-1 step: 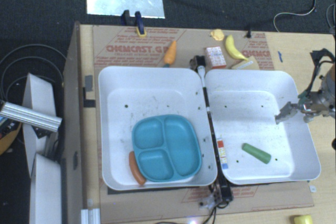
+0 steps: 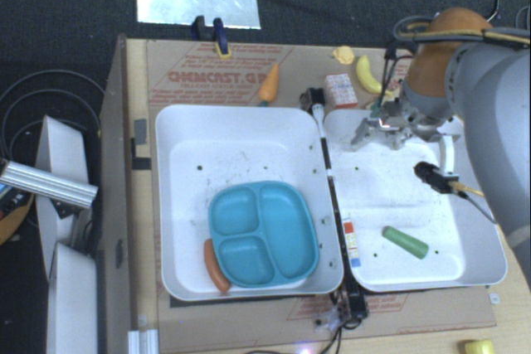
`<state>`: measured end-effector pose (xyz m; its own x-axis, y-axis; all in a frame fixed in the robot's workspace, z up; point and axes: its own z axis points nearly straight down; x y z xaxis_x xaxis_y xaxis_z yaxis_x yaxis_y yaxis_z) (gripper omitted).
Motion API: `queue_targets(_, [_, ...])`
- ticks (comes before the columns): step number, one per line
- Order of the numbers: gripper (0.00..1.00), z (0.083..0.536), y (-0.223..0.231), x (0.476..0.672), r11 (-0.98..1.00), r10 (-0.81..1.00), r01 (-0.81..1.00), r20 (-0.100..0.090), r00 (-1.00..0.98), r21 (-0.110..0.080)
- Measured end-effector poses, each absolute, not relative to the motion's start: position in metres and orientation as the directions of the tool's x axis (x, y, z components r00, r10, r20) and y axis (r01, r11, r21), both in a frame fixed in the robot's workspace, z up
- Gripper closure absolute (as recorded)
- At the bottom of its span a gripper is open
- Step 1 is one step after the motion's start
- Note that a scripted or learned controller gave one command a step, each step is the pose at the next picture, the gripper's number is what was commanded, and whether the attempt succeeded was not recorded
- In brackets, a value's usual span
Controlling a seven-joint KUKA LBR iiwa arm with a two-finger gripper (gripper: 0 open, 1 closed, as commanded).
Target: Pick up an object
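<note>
The KUKA arm's gripper (image 2: 383,128) hovers at the right bin's (image 2: 477,269) far edge; its grip cannot be told. A green cylinder (image 2: 405,242) lies well below it, untouched.

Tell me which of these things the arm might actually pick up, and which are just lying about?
In the bins, within its job: green piece, blue tray, orange sausage.

Lying outside the bins: banana, carrot, small box.
</note>
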<state>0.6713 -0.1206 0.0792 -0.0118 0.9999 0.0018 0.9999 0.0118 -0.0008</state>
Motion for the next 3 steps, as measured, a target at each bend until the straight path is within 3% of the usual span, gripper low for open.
queue_targets(1, [0.0,0.097,-0.086,0.619,0.004,1.0,1.0,0.002,-0.004,-0.001])
queue_targets(2, [0.0,0.083,-0.092,0.545,-0.002,1.0,1.0,0.001,0.002,-0.007])
queue_targets(3, [0.0,0.086,-0.149,0.613,-0.001,1.0,1.0,-0.004,0.001,0.009])
